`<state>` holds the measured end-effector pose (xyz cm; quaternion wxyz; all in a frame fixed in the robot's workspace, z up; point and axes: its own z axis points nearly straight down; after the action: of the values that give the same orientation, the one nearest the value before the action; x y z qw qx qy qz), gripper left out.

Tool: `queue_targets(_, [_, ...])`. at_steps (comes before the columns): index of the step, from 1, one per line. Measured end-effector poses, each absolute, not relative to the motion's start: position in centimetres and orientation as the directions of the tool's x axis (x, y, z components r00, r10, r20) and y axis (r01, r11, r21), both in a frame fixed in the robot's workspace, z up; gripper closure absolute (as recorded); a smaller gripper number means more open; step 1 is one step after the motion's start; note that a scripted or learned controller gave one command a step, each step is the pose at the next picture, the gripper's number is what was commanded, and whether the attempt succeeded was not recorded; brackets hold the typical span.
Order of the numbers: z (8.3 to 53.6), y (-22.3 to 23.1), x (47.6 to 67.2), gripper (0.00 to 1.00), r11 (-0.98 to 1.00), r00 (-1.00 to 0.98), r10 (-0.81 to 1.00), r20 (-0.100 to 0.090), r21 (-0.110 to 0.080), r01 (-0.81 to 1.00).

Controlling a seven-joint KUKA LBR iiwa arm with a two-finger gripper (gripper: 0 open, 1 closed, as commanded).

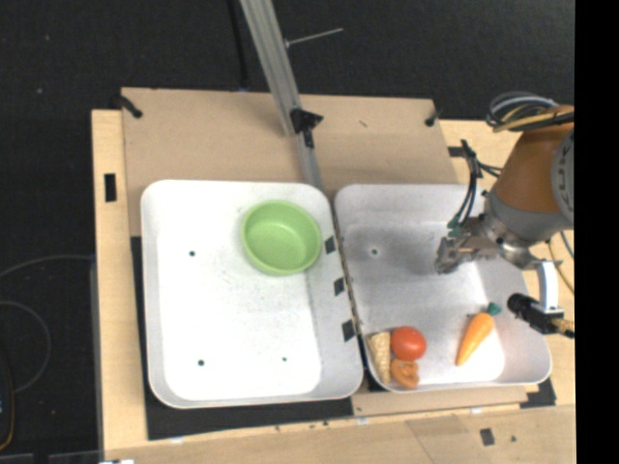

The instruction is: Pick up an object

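My gripper point(452, 254) hangs over the middle of the right bin point(387, 222), below the arm's orange band. Nothing shows between its fingers. Near the right bin's front edge lies an orange carrot point(474, 338). To its left sit a red tomato point(408, 343) and a tan bread-like piece point(381, 353), with a small orange-brown item point(404, 374) just in front of them. A green bowl point(281, 238) stands in the left bin point(193, 307), near its back right corner.
A grey metal pole point(276, 66) slants from the top of the view down to the gap between the bins. The bins rest on a tan board point(242, 133). Cables point(517, 109) loop near the arm at the right.
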<state>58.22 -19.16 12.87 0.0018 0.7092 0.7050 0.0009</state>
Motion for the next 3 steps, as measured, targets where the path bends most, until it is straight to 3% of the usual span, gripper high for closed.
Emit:
queue_targets(1, [19.3, -19.7, 58.5, 1.0, -0.002, 0.002, 1.0, -0.003, 0.008, 1.0])
queue_targets(2, [21.3, -19.9, 58.6, 1.0, 0.002, -0.002, 1.0, -0.001, 0.004, 1.0])
queue_targets(3, [21.4, -14.5, 61.0, 1.0, 0.008, -0.008, 1.0, 0.001, 0.003, 1.0])
